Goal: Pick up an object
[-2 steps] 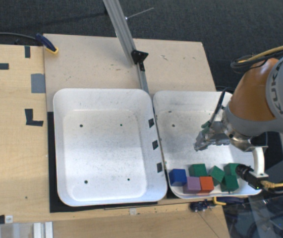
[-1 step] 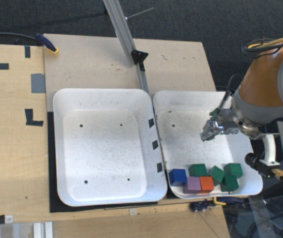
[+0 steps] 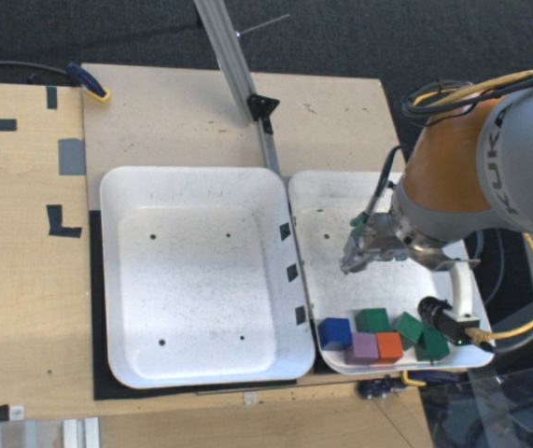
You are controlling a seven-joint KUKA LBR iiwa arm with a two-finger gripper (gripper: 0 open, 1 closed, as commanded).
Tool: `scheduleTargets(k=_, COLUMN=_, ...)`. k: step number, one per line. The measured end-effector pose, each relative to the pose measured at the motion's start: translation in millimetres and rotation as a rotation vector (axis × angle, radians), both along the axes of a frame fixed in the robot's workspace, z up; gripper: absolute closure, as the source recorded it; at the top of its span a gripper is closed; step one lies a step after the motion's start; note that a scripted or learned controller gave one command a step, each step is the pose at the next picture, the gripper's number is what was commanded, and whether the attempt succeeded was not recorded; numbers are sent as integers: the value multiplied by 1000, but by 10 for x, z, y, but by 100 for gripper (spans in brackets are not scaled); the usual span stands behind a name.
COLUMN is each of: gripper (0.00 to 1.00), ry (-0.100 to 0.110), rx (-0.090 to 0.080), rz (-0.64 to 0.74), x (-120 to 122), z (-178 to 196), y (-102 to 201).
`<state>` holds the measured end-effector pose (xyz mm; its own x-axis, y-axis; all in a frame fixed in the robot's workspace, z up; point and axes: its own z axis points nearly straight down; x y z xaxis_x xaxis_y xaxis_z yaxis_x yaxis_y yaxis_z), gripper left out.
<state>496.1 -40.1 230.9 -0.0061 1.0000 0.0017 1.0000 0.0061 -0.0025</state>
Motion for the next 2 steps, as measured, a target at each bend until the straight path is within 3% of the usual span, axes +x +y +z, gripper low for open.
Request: scheduleTargets(k=2, gripper=100, ry=1, rx=0, rz=0, x=-86, z=18, y=1054)
